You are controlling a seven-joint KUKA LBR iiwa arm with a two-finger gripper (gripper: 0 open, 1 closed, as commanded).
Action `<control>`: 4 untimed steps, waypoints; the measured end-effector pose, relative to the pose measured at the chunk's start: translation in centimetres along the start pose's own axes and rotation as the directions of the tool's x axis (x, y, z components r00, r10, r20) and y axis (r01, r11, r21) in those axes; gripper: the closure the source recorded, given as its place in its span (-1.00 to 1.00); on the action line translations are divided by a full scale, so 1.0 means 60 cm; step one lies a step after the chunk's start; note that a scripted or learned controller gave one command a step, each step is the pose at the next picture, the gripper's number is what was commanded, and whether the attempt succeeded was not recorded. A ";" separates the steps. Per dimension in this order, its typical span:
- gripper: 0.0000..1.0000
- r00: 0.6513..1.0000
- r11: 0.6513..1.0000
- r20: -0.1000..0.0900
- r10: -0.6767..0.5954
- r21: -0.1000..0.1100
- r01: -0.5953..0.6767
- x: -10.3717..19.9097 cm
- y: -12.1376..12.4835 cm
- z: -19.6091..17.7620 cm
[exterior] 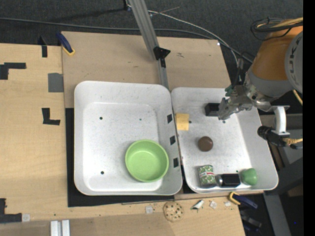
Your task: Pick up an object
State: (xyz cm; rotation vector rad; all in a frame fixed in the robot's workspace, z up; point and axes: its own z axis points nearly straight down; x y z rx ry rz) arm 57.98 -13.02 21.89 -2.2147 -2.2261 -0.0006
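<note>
At the near edge of the right bin (266,154), three things are seen in a row: a small can (206,175) with a green label, a black oblong object (229,180) touching it, and a green rounded piece (249,176) at the right end. In the left bin (98,97), a lime-green bowl (146,160) is set upright toward the near right corner. Farther back in the right bin, a brown ball (205,143) is found alone, and a pale yellow block (182,121) is rested against the bin's left wall. Beyond these, a small black block (211,109), dark and boxy with squared edges, is seen toward the far side of the bin floor, just beside the gripper (224,115), which is positioned low at the block's right. Whether the block is touched cannot be told, nor whether the gripper is open or closed.
</note>
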 end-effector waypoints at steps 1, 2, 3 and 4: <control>1.00 1.000 1.000 -0.001 -0.002 0.001 0.002 0.086 0.012 -0.014; 1.00 1.000 1.000 -0.001 -0.001 0.004 0.001 0.173 -0.001 -0.026; 1.00 1.000 1.000 0.000 -0.003 0.002 0.003 0.281 0.005 -0.020; 1.00 1.000 1.000 -0.001 -0.004 0.004 0.004 0.384 0.005 -0.027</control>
